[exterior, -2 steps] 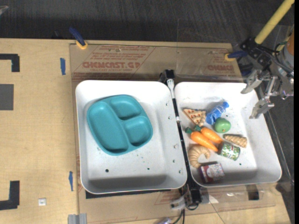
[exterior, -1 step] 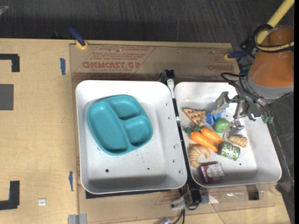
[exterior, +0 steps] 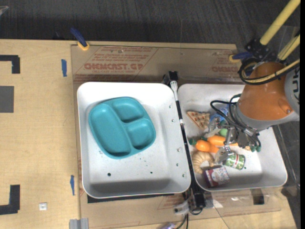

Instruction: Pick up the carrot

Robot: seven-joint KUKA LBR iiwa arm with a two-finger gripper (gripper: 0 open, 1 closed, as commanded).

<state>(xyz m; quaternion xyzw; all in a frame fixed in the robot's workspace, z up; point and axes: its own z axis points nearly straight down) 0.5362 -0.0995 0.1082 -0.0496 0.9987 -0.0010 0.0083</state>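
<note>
The carrot (exterior: 216, 140) is a small orange piece lying in the right bin (exterior: 274, 173), among other toy foods near the bin's middle. My gripper (exterior: 236, 140) hangs below the orange band of the arm (exterior: 263, 99), low inside the right bin. It is just to the right of the carrot, very close to or touching its right end. Cables and the gripper body hide the fingertips, and I cannot see whether anything is between them.
Around the carrot lie a pizza slice (exterior: 198, 119), a brown bread roll (exterior: 204, 147), a green can (exterior: 235, 161) and a purple can (exterior: 217, 175). The left bin (exterior: 90, 175) holds a teal divided plate (exterior: 122, 126). A black divider (exterior: 181, 123) separates the bins.
</note>
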